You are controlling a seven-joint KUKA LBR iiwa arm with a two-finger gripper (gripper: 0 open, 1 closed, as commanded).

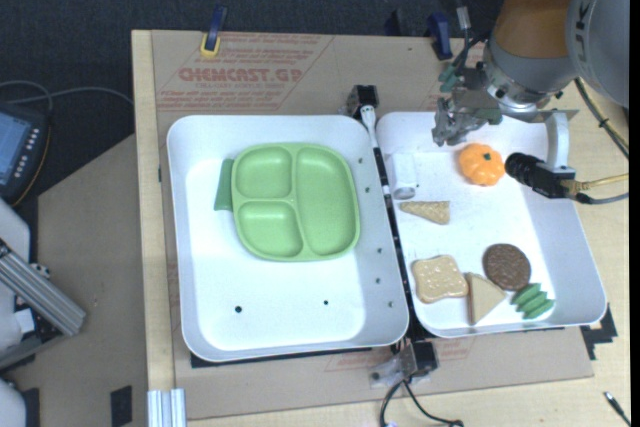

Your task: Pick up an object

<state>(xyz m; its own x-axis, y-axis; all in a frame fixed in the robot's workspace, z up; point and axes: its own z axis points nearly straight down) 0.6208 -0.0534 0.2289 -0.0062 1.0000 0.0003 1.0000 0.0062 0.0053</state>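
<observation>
Above the right bin (590, 265), gripper (452, 127) (finger state unclear), beside orange toy (481, 164)

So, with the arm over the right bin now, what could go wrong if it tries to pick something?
1. The tool hangs close to the right bin's back wall; a straight descent may strike it.
2. The orange toy is round, so it could roll away.
3. The toast slice, brown cookie and cracker lie flat and may slip from a grasp.
</observation>
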